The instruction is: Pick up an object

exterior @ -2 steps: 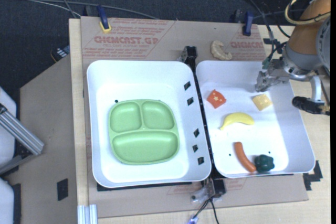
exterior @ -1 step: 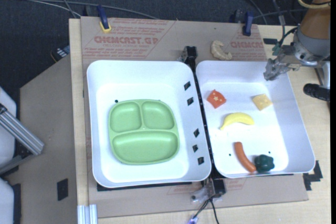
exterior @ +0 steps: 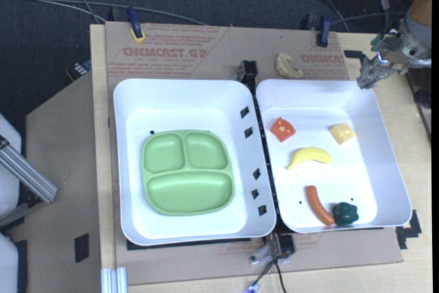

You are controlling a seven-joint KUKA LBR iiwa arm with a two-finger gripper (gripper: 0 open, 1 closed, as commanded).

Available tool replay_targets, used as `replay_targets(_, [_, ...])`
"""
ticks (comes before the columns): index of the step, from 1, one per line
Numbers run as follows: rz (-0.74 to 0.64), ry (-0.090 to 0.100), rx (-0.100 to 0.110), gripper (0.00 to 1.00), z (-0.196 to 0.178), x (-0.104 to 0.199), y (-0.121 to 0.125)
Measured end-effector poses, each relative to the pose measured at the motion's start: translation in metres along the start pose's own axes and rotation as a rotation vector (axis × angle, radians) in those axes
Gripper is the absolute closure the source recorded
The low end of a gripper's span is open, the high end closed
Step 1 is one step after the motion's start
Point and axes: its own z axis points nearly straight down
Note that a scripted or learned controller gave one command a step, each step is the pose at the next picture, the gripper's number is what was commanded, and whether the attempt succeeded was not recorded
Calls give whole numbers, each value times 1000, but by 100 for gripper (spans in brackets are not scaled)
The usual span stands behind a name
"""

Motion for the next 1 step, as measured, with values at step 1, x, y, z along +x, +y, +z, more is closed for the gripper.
replay_targets(1, [0, 1, 2, 100, -48, 0, 2])
